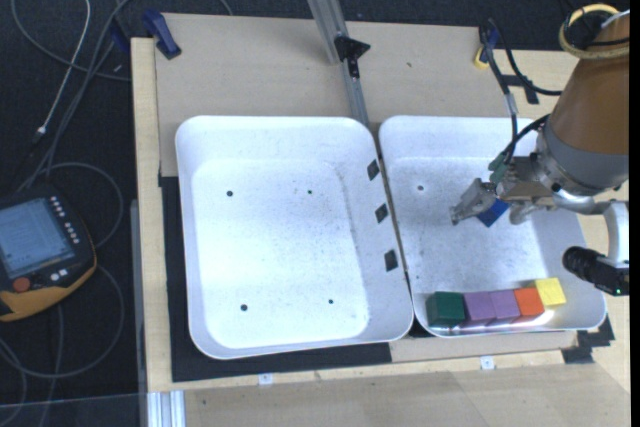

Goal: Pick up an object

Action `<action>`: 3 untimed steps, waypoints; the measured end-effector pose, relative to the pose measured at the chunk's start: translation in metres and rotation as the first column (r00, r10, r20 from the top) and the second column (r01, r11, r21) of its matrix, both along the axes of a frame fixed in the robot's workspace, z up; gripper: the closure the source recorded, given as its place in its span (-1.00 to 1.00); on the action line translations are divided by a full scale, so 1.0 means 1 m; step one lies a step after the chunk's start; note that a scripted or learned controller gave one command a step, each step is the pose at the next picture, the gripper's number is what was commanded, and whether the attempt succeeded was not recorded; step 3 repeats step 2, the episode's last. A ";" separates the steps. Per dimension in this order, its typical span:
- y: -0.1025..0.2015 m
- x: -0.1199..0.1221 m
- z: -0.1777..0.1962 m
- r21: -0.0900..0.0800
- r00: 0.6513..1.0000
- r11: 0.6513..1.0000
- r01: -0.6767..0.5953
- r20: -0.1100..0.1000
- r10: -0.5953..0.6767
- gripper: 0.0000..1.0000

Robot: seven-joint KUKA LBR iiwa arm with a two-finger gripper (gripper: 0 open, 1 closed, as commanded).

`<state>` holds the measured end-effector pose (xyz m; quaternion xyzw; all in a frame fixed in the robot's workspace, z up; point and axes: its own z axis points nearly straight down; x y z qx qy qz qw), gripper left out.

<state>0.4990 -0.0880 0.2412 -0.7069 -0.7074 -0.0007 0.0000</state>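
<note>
From my overhead camera I see the gripper (482, 206) over the middle of the right bin (430, 140), its fingers closed around a small blue object (490, 211) that shows between them; whether that object is clear of the bin floor or resting on it I cannot tell from this slant. Along the near wall of the same bin lies a row of blocks touching one another: a green block (447, 307), a purple block (488, 305), an orange block (529, 300) and a yellow block (551, 291), all well apart from the gripper. I see the left bin (200, 140) beside it across the dividing rims.
</note>
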 end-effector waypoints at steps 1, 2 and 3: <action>-0.069 0.028 0.032 -0.006 1.000 1.000 0.005 0.006 -0.005 -1.00; -0.072 0.068 -0.105 0.002 1.000 1.000 -0.001 -0.010 0.001 -1.00; -0.072 0.068 -0.105 0.002 1.000 1.000 -0.001 -0.010 0.001 -1.00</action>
